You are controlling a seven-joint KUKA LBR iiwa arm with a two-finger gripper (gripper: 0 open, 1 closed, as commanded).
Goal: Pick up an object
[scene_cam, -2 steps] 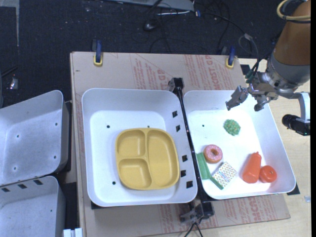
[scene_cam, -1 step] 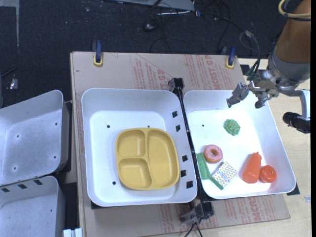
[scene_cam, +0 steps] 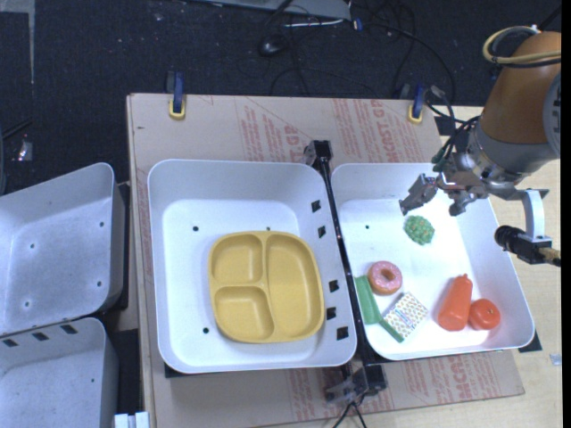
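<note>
From above, the surface (scene_cam: pixel 232 123) carries two white bins side by side. The left bin (scene_cam: pixel 178 239) holds a yellow tray (scene_cam: pixel 266 285) with three compartments, lying flat near the bin's middle.

The right bin (scene_cam: pixel 500 266) holds the small things. A green broccoli (scene_cam: pixel 418 229) sits in the upper middle part. Below it and a little left lies a pink doughnut (scene_cam: pixel 385 277). Along the bin's left wall lies a green strip (scene_cam: pixel 368 301), and just beside it, touching or nearly so, a patterned card (scene_cam: pixel 405 315) set at a tilt. Near the lower right corner stands an orange bottle (scene_cam: pixel 454 303), leaning, with a red tomato (scene_cam: pixel 484 314) right against its right side.

The arm (scene_cam: pixel 522 105) reaches in from the right (its orange band sits high in the corner). The gripper (scene_cam: pixel 439 196) hangs over the bin's upper part, just above the broccoli and apart from it. Its two dark fingers (scene_cam: pixel 416 194) are spread wide, with nothing between them. The broccoli lies on the bin floor, below the spread fingers.
</note>
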